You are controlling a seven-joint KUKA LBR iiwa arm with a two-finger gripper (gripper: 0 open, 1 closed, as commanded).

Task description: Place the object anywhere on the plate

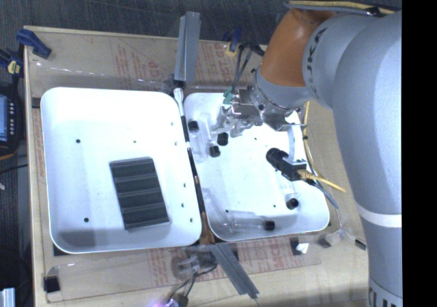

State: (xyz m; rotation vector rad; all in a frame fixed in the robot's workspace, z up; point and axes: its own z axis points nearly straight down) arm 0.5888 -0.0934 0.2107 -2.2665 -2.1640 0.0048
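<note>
Now: red print on the bench (126,60) is unreadable. Dark ribbed plate (139,192) lies flat near the left bin's (61,104) front edge. Gripper (229,121) is at the right bin's (315,220) back-left corner; its opening cannot be told. Clear object (235,219) lies along that bin's front edge.

Bench (102,60), left white bin (82,114), right white bin (239,176)

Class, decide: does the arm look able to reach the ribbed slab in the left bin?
Probably yes. The slab lies flat and uncovered in the left bin, nothing beside it; the gripper hangs over the adjoining right bin.
</note>
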